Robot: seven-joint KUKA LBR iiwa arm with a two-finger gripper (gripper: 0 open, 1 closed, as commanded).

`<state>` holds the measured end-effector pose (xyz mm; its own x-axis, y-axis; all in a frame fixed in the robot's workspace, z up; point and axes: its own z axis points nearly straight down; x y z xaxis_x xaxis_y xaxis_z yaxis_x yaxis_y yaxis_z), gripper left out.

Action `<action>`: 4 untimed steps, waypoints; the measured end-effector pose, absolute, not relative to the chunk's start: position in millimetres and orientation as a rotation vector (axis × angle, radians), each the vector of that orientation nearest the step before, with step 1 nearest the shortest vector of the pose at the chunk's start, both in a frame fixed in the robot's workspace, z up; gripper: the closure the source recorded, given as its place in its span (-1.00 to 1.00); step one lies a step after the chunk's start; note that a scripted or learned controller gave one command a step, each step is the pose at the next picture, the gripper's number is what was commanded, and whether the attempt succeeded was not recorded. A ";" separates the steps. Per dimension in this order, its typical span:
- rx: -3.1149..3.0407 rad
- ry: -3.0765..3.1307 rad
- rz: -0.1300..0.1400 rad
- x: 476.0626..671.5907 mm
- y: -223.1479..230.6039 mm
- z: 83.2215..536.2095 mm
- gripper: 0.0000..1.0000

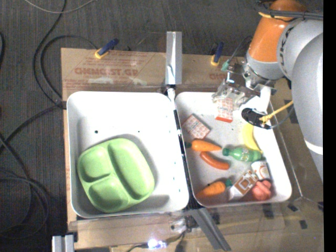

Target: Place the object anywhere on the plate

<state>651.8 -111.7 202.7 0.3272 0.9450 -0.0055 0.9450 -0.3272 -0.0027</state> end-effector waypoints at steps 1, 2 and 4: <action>2.674 1.657 -0.007 625.2 -23.7 190.5 1.00; 2.425 2.001 -0.006 614.1 43.7 182.4 1.00; 2.415 2.013 -0.007 509.3 137.0 220.4 1.00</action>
<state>509.3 137.0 220.4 0.1804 0.9836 -0.0020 0.9836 -0.1804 -0.0049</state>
